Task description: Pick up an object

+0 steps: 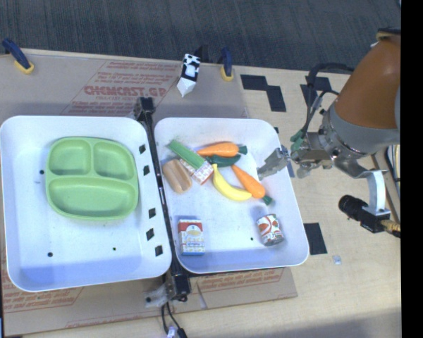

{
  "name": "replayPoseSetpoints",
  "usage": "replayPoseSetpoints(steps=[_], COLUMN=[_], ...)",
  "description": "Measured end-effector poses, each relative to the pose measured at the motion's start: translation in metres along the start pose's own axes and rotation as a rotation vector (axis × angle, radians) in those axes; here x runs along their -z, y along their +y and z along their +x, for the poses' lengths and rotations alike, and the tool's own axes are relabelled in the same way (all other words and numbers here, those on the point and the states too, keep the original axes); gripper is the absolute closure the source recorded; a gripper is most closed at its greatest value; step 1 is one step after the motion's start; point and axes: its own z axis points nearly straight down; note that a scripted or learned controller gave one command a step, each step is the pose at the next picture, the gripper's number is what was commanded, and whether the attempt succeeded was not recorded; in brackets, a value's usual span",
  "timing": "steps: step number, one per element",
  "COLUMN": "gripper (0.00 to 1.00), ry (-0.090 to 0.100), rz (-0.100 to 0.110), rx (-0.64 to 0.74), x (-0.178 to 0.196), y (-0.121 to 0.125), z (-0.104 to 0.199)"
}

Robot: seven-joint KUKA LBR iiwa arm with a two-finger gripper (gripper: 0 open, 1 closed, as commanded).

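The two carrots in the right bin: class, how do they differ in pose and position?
The upper carrot lies nearly level along the view, while the lower carrot slants down toward the right. The upper carrot lies farther from the pincer, the lower carrot closer beside it. The lower carrot lies next to the banana; the upper sits above it. Both are orange with green tops.

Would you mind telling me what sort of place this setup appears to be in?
Probably a robotics lab test bench: two shallow white bins clamped on printed cardboard, plastic toy food like a yellow banana, and a grey-and-orange robot arm over grey office carpet.
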Motion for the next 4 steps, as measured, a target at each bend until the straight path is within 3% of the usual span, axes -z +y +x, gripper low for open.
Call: replayPoseSetpoints(steps=[1, 2, 3, 4], gripper=[0.0, 0.0, 1.0, 1.0], ry=[0.002, 0.001, -0.001, -0.001], rz=[0.004, 0.001, 0.001, -0.005], rx=[0.001, 0.004, 0.008, -0.002], x=[-0.19, -0.198, -0.188, -0.067], y=[-0.024, 0.02, 0.021, -0.001], z=[0.023, 0.077, 0.076, 0.05])
